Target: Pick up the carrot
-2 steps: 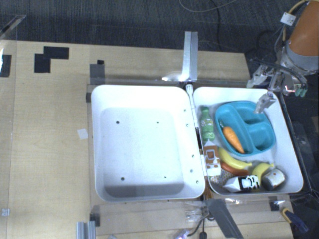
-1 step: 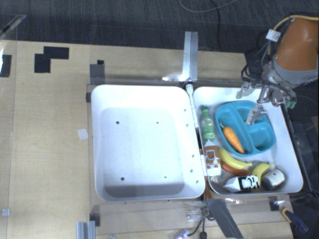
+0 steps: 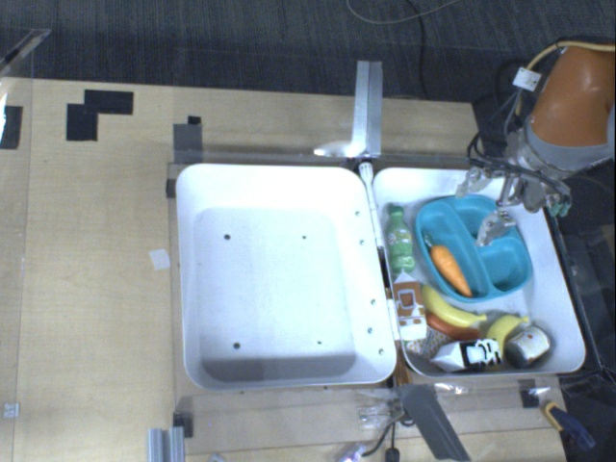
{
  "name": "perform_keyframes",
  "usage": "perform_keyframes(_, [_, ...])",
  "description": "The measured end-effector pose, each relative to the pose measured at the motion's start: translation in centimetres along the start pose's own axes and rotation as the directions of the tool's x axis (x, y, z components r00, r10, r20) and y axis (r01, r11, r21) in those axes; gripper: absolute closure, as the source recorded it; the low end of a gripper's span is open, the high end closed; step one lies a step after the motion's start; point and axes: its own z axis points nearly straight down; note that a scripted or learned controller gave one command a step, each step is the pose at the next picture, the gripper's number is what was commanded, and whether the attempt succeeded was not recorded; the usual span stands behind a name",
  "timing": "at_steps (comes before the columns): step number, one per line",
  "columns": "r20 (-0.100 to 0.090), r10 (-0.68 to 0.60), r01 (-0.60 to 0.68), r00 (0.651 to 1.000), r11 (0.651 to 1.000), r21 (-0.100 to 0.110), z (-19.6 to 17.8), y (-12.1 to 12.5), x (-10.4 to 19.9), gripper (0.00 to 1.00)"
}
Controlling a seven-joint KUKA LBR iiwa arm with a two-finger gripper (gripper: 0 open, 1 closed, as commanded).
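Two white bins sat side by side on your surface (image 3: 87, 287): the left bin (image 3: 279, 277) and the right bin (image 3: 568, 335), which carried all the clutter. One carrot (image 3: 450, 269) lay in the left compartment of a blue divided dish (image 3: 474, 246) at the back of that right bin, slanting with its thick end towards the divider's near side. Your pincer (image 3: 497, 221) hung over the dish's right compartment, beside the carrot and apart from it, with nothing visibly between its metal tips; how widely those tips stood I could not tell, since they blurred into one bright patch. You had one green bottle (image 3: 398, 239) lying along the bin's left wall, one small carton with an orange-brown print (image 3: 408, 308) below it, one banana (image 3: 452, 309) curving under the dish, a reddish piece tucked beneath the banana, one black-and-white pack (image 3: 474, 354) and one grey rounded thing (image 3: 527, 345) in the front corner. Print showed on the carton and the pack, but none was legible.
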Motion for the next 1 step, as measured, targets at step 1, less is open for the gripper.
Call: perform_keyframes(1, [0.004,-0.060,0.060,0.998,0.998,0.002,-3.82,-2.91,-1.38,0.00])
